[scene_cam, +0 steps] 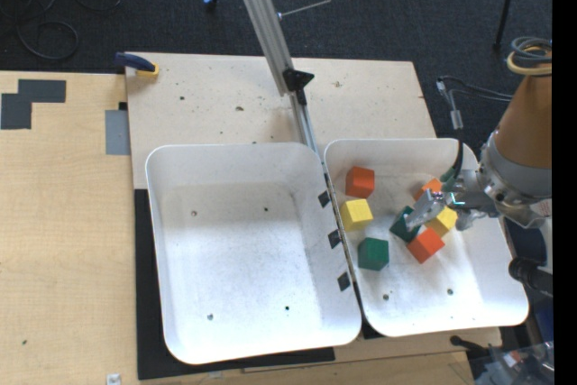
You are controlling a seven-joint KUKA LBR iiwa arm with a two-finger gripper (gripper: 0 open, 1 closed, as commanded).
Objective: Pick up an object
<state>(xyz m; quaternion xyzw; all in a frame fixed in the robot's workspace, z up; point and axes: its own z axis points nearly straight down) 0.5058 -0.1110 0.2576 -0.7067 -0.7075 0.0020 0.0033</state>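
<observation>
The gripper [422, 219] is down inside the right bin [469, 311], reaching in from the right, and its fingers are buried in a tight cluster of blocks, so whether they are apart or closed on anything cannot be told. Directly at the fingertips sits a dark green block [403, 224], with an orange-red block [426, 243] just below it and touching the cluster. A yellow block [445, 220] lies just to the right of the fingers, and a small orange block [432, 187] shows just above them, partly hidden by the wrist. Further left in the same bin, apart from the cluster, are a second orange-red block [360, 181] near the upper left, a yellow cube [357, 212] just beneath it, and a green cube [372, 253] lower still. The arm [527, 135] rises from the bin toward the right edge. The left bin [180, 167] sits beside the right one, their rims meeting along the middle, both resting on the bench [225, 95].
</observation>
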